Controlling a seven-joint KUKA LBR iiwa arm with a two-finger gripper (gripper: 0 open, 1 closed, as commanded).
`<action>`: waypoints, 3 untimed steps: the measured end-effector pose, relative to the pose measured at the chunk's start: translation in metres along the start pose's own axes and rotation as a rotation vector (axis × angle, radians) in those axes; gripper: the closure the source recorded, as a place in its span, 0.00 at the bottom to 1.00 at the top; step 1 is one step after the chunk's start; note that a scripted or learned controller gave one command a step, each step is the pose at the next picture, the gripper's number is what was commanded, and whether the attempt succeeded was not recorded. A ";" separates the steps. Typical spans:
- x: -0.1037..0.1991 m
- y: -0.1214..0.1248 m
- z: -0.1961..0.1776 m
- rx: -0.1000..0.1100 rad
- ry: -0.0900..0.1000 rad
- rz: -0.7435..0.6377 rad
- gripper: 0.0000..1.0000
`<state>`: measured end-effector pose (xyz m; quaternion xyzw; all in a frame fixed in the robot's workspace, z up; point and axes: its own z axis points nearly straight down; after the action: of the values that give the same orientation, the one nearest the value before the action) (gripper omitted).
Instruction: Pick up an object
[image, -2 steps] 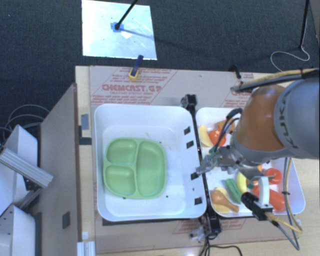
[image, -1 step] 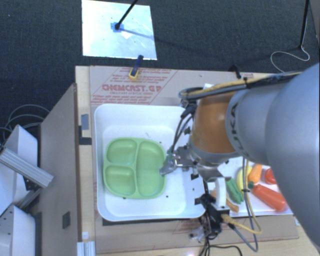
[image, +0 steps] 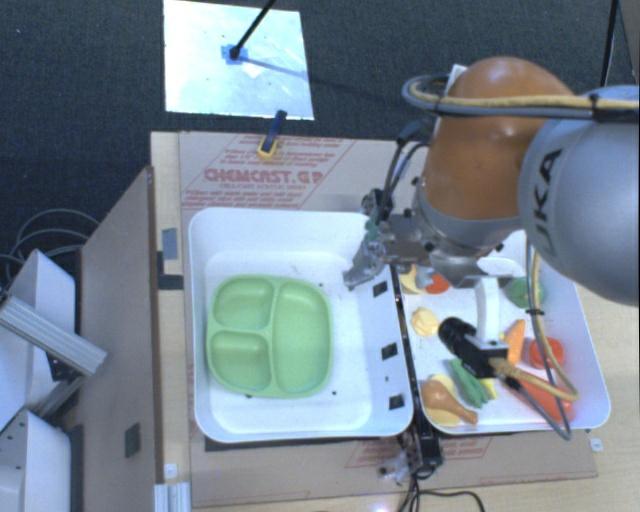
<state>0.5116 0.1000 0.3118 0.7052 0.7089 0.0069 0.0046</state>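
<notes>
Camera view: jaws sit over the far right corner of the left bin, beside the rim it shares with the right bin; whether they stand wide or narrow cannot be told. Green divided plate lies mid-left in the left bin. Right bin: yellow toy fruit at its near left corner, orange carrot toward its right edge.

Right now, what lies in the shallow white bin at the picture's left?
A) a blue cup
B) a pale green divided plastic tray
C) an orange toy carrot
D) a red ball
B: the pale green divided plastic tray lies flat in that shallow white bin.
</notes>
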 end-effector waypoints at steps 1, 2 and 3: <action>0.044 -0.032 0.186 0.032 -0.005 0.001 0.00; 0.116 0.064 0.100 0.000 0.003 -0.005 0.00; 0.111 0.059 0.105 0.015 -0.003 0.001 0.00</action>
<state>0.5718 0.2112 0.2077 0.7054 0.7088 0.0005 0.0003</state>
